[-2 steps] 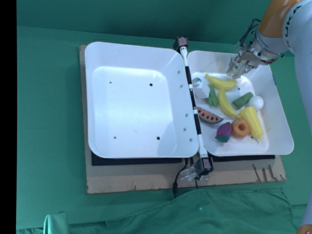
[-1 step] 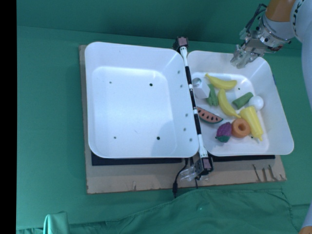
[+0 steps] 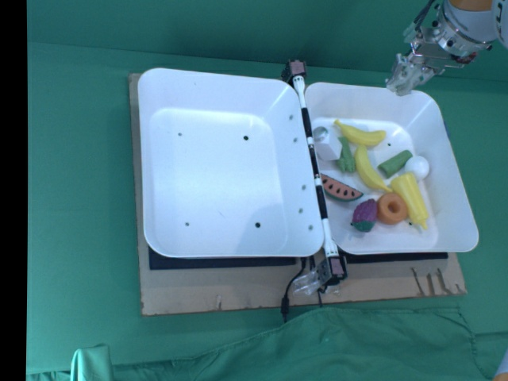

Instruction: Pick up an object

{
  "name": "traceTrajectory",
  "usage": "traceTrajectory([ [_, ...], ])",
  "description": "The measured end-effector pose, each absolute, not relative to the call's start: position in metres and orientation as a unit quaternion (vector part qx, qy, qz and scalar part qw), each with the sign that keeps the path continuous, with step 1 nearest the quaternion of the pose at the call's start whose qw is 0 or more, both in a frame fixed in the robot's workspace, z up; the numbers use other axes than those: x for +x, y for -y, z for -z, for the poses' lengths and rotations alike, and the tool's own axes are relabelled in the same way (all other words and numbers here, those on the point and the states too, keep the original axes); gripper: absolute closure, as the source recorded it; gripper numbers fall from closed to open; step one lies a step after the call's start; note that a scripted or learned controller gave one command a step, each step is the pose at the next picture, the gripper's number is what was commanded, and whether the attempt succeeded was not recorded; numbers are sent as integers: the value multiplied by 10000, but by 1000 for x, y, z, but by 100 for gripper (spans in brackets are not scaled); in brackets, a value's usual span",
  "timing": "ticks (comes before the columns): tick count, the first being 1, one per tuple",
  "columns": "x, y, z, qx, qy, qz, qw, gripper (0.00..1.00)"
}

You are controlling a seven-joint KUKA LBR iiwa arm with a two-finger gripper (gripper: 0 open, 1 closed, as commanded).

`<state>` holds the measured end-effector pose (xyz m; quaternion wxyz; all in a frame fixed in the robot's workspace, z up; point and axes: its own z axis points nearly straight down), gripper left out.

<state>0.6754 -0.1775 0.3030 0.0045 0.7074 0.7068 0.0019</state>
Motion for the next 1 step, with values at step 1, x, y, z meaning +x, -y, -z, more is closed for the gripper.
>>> traceTrajectory([
  [1,680,180,-369,7076,-7066,-17,49,100],
])
